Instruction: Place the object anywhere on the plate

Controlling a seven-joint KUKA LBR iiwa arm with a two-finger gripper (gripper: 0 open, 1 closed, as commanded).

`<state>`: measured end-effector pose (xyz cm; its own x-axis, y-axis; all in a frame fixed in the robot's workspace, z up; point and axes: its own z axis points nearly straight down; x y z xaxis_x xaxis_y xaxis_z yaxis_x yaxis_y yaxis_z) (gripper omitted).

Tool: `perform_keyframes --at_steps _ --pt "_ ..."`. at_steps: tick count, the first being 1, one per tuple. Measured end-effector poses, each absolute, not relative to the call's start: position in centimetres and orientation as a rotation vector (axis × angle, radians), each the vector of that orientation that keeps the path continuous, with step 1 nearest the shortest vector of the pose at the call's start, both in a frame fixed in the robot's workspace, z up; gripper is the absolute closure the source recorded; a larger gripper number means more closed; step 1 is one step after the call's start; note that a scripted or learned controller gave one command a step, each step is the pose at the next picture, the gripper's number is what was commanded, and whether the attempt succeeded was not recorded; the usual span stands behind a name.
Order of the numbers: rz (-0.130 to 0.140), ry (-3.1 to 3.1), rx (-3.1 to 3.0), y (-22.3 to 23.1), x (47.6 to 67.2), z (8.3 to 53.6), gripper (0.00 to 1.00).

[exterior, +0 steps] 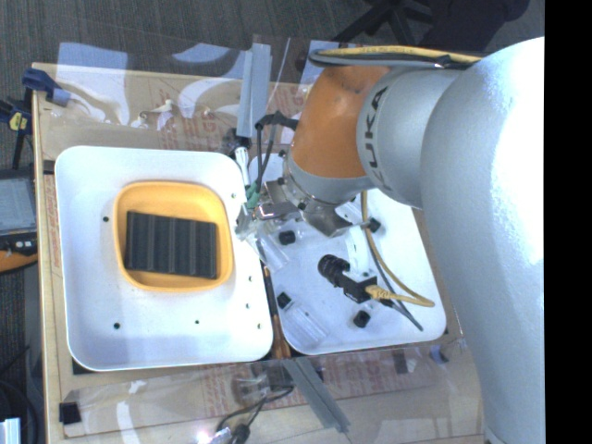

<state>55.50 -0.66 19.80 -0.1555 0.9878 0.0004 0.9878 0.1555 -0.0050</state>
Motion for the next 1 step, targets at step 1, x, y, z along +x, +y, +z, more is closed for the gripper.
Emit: perform_keyframes --at_steps 1 --pt "0.005 -2.385 -2.040 -0.68 55.51 19.81 0.00"
